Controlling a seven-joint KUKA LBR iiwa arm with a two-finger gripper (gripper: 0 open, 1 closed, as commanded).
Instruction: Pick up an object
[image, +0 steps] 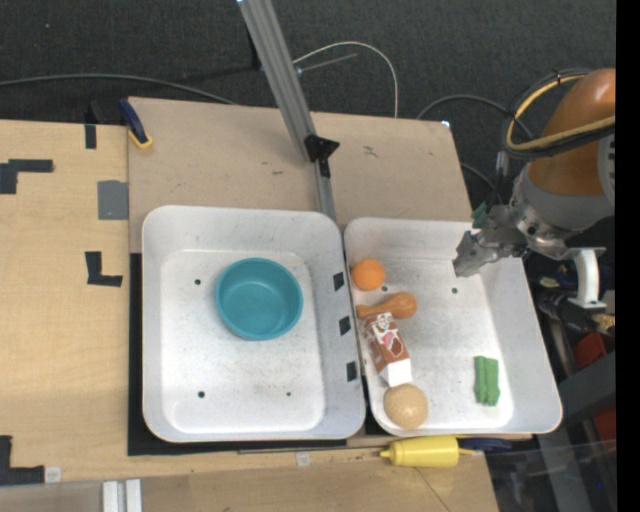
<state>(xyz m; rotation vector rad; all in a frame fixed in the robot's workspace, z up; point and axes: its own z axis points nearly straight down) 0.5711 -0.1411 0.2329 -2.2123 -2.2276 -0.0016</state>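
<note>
In the left bin (170, 300) we see a teal bowl (260, 298) near its middle. Along the right bin's (520, 330) left edge we find an orange ball (368, 275), a butternut-shaped toy (392, 306), a red carton (388, 349) and a tan ball (406, 406). A green piece (486, 380) lies near its right edge. The gripper (470, 259) hovers near the far right corner, nothing between its fingers; we cannot tell their spread.

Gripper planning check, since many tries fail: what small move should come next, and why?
Probably move the gripper toward the green object along the right bin. It hovers at the bin's upper right, holding nothing visible, and that object lies alone, apart from the crowded items.
</note>
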